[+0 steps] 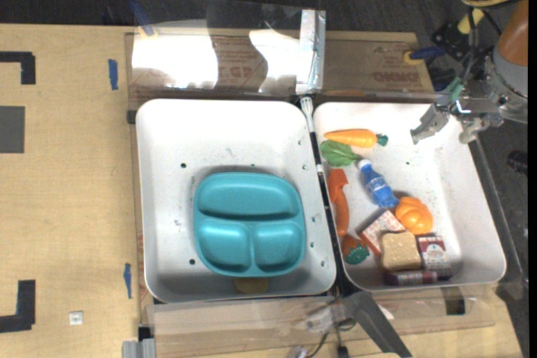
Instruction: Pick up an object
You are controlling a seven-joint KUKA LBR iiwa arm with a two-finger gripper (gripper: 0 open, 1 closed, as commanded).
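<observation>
**Approach over the right bin, nothing grasped yet**

Tabletop [59, 180] of tan board carries two shallow white bins side by side. You see the left bin [159, 138] holding a teal divided tray [249, 222]. The right bin [470, 205] holds the candidates: an orange carrot [351, 137] above a green leaf [338, 153], a red-orange strip [339, 201] along the left wall, a blue bottle [377, 185], an orange fruit [414, 215] and small boxes [403, 247] crowded near the front. The end effector [445, 120] hovers at the bin's upper right corner, fingers spread and empty. Choose the carrot or bottle: each lies fairly apart. Avoid the front cluster, where neighbours touch, and the wall-hugging strip.
</observation>
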